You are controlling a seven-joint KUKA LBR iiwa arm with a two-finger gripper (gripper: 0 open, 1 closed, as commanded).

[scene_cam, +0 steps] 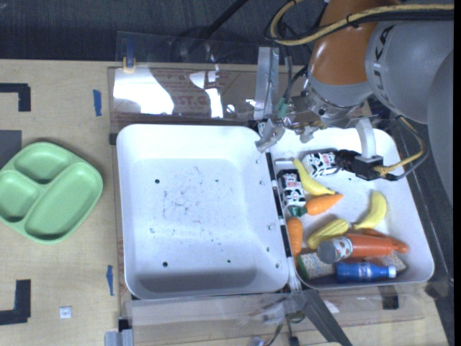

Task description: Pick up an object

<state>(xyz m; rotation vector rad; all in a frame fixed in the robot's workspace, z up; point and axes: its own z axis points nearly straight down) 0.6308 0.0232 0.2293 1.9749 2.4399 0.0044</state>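
Over the right bin's (421, 262) back-left corner your gripper (270, 132) hangs, can't tell you how wide it's set | pickable stuff sits below and right of it: bananas (311, 182), carrot (323, 204), blue bottle (364, 271) lying left-right along the front wall | labels too blurry to read

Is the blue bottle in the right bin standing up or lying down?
Lying down. The blue bottle rests on its side along the right bin's near wall, just below the orange bottle.
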